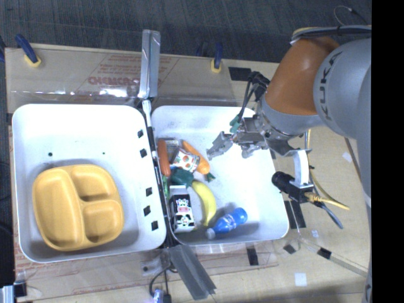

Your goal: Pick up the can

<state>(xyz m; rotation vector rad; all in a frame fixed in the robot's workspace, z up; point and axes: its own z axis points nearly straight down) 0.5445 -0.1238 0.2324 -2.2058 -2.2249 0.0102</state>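
Approach step, pincer (222, 145) apart and empty above the right bin (265, 188); next, lowering onto the can (185, 161) just left below.

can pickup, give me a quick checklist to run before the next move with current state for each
1. Can located: ok. The can lies in the right bin, by its left wall.
2. End effector above the can: not ok. The end effector hangs to the can's right.
3. Can free of neighbours: not ok. The carrot and banana crowd it.
4. Finger state: cannot tell.
5. Can gripped: not ok, it sits apart from the end effector.
6. Left bin holds the yellow tray, off the path: ok.
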